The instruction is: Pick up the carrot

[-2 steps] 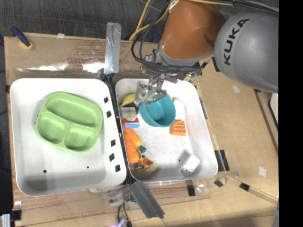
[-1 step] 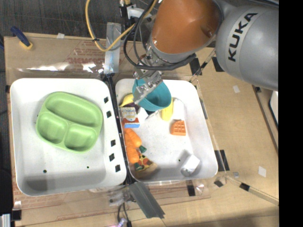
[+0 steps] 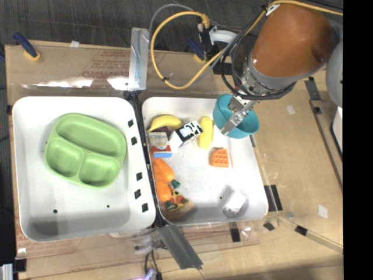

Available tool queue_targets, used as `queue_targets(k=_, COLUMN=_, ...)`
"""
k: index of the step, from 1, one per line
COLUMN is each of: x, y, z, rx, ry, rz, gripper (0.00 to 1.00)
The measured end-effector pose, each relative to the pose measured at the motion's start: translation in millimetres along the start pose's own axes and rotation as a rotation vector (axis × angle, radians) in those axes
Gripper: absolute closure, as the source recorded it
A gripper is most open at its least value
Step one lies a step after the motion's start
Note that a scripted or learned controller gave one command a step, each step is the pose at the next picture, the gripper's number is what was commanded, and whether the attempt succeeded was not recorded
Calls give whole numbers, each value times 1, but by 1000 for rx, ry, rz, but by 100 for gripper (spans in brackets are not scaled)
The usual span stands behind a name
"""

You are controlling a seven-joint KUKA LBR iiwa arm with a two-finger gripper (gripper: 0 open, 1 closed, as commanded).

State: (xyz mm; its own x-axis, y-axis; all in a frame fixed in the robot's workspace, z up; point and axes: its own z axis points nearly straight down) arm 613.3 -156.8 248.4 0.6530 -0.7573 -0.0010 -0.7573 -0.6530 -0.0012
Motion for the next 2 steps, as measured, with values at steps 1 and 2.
queue_targets(k=1, x=-2, y=-3, z=-1, rx=1, ry=-1, rz=-6, gripper=0)
queue_targets(k=2, x=-44, y=47, z=114, rx=-8, ry=-12, rz=13, gripper=0)
